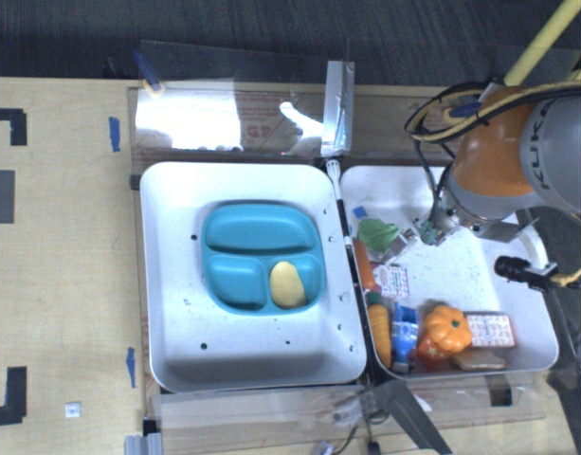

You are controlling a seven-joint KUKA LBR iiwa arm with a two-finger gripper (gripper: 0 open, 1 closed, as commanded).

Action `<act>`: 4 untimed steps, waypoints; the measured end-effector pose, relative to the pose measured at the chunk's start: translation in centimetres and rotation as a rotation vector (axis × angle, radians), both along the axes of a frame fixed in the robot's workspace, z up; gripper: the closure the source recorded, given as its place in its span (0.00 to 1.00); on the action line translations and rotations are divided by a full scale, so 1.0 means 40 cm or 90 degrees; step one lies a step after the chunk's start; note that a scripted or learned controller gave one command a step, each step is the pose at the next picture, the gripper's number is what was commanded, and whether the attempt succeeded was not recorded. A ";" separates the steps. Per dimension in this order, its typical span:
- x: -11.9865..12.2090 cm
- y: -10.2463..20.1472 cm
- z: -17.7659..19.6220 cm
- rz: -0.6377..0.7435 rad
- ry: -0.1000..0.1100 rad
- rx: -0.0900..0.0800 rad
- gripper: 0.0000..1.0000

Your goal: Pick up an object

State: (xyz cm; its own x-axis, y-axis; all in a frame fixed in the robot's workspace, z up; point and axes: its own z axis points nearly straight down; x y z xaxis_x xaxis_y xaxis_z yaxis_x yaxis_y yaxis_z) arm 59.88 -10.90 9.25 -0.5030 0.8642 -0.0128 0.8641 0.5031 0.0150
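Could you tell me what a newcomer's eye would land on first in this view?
Probably the blue divided tray in the left bin, with a yellow egg-shaped object in its lower right compartment. Next, the orange pumpkin among the clutter along the near side of the right bin, and the arm's orange band above it.

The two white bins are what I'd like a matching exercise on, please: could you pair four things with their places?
Things:
1. yellow lemon-shaped piece
2. orange pumpkin
3. blue divided tray
4. hand

Places:
A. middle of the left bin
B. over the upper part of the right bin
C. lower right compartment of the tray
D. near the front edge of the right bin

Pairs: 1-C, 2-D, 3-A, 4-B
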 end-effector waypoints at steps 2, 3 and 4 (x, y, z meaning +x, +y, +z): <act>-0.002 0.000 0.017 -0.001 0.001 0.000 0.00; 0.107 0.019 -0.006 -0.091 0.005 0.003 0.00; 0.178 0.122 0.247 0.005 0.003 0.002 0.00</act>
